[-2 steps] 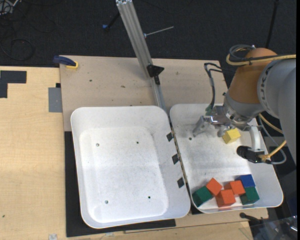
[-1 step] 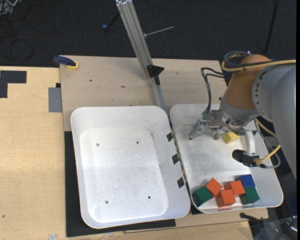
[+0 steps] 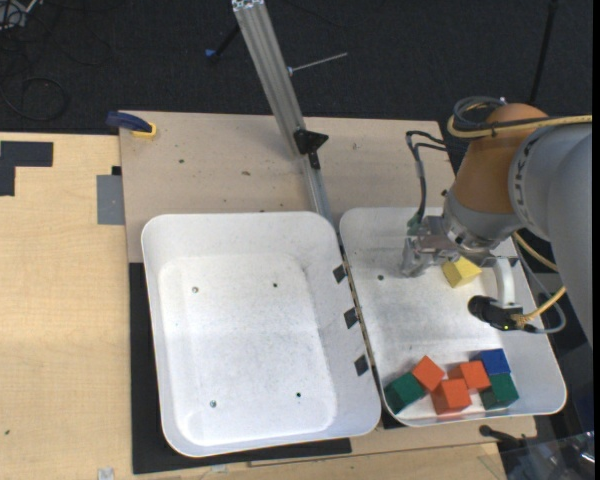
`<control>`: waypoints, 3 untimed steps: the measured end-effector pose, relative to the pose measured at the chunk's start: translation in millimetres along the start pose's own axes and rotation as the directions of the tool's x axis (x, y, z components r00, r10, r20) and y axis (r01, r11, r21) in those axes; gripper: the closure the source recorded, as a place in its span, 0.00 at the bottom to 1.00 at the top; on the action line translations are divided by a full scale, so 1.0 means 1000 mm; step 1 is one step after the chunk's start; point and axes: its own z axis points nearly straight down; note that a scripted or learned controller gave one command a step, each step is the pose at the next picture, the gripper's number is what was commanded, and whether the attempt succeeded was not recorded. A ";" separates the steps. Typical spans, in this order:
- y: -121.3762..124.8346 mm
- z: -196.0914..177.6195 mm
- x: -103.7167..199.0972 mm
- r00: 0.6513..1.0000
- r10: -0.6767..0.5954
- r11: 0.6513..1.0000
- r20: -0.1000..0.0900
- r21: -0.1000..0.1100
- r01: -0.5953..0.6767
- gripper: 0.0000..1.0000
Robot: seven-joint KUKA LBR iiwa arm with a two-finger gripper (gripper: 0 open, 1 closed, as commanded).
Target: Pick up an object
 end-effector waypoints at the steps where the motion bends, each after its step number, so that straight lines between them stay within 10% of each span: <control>1: -0.003 -0.063 -0.003 1.000 0.000 1.000 0.002 -0.006 0.000 1.00; 3: 0.003 -0.157 -0.013 1.000 -0.005 1.000 0.002 -0.005 0.005 1.00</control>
